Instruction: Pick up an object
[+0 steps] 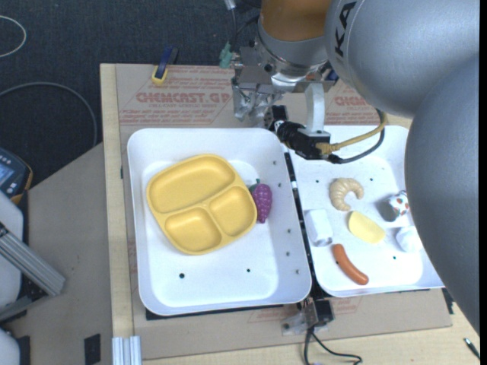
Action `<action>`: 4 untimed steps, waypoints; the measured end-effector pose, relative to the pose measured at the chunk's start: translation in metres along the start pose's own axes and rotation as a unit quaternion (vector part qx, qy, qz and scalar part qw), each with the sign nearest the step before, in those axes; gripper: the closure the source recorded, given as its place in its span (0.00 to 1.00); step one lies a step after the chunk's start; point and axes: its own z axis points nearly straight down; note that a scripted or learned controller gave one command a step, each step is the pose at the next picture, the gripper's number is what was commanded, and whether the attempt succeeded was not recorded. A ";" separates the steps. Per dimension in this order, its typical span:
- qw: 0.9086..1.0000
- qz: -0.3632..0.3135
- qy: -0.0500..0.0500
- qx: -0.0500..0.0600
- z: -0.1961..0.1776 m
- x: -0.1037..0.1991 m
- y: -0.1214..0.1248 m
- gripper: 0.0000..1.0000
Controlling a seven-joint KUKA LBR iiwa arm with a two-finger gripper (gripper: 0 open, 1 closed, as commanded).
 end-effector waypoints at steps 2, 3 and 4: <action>1.000 0.006 -0.004 0.012 0.085 0.062 -0.072 1.00; 1.000 0.004 -0.003 0.006 0.079 0.075 -0.015 1.00; 1.000 0.005 -0.004 0.011 0.087 0.074 -0.041 1.00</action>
